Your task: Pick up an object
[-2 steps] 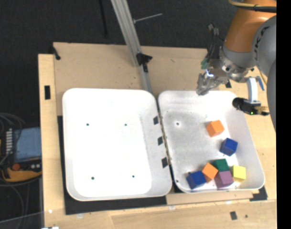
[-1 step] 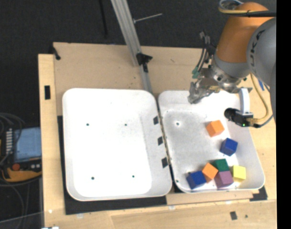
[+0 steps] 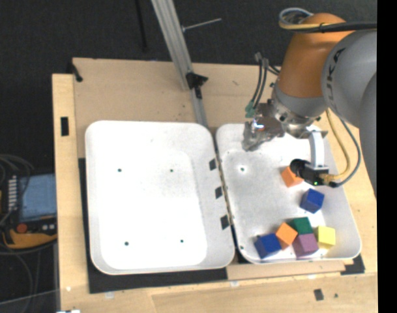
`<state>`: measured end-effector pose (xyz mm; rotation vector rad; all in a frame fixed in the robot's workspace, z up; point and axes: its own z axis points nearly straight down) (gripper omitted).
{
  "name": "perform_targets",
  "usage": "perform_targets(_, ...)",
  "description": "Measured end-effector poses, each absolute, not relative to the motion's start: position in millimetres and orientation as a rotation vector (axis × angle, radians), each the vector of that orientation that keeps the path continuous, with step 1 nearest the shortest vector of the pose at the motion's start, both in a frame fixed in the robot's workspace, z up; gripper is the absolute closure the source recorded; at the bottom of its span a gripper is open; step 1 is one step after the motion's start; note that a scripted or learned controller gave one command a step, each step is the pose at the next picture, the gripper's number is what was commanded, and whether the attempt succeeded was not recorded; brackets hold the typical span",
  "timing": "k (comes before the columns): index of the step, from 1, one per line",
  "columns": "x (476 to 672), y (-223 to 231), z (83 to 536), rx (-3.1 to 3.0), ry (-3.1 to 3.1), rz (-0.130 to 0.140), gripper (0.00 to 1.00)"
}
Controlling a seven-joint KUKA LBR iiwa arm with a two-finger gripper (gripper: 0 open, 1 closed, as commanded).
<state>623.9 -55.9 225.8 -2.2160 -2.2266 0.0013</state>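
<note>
Overhead, the gripper hangs at the right bin's far-left corner. Whether it grips anything, I cannot tell. Coloured blocks lie well apart.

Your bench, seen from above against a dark floor.

You are looking down on a pale wooden bench top that carries two shallow white bins, the left bin and the right bin, side by side and touching along their inner edges, both on a black mat. Around the bench you see dark, carpet-like floor. A grey metal pole slants in from the top to the bench's back edge. At your left, off the bench, a handheld control unit with a blue screen lies among black cables. Light is even, without hard shadows.
</note>
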Motion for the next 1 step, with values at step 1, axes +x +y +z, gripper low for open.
perform_targets(1, 605.5, -14.3, 234.9, -2.213, -2.228, -0.003, 1.0)
